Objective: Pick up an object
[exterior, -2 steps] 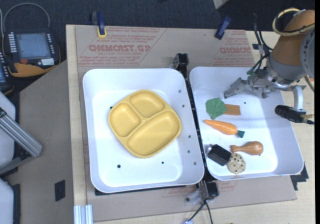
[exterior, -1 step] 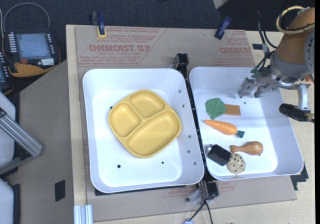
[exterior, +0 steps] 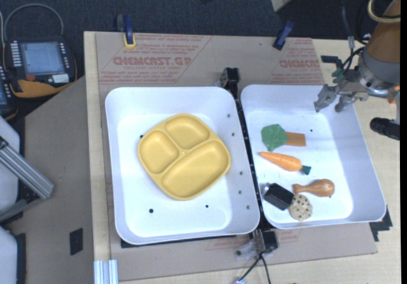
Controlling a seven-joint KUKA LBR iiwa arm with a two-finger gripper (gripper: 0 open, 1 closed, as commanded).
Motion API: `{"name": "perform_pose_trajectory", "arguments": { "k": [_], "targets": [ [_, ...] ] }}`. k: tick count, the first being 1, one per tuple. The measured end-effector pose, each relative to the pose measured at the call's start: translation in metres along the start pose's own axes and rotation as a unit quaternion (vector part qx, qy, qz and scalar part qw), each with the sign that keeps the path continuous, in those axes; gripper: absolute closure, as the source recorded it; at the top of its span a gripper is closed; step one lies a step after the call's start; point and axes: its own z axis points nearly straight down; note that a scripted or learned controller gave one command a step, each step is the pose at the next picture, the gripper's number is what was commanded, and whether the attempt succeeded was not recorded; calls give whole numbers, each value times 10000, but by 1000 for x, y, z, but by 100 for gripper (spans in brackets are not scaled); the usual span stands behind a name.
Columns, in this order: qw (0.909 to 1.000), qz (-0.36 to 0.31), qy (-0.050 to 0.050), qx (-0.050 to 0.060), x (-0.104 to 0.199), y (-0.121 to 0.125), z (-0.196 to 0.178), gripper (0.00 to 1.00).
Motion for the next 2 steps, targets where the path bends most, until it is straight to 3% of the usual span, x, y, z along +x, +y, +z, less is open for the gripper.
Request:
{"name": "perform_pose_trajectory", "arguments": {
  "k": [2],
  "targets": [
    [10000,0,-4,-6,-5,7,-107,100]
  ]
}}
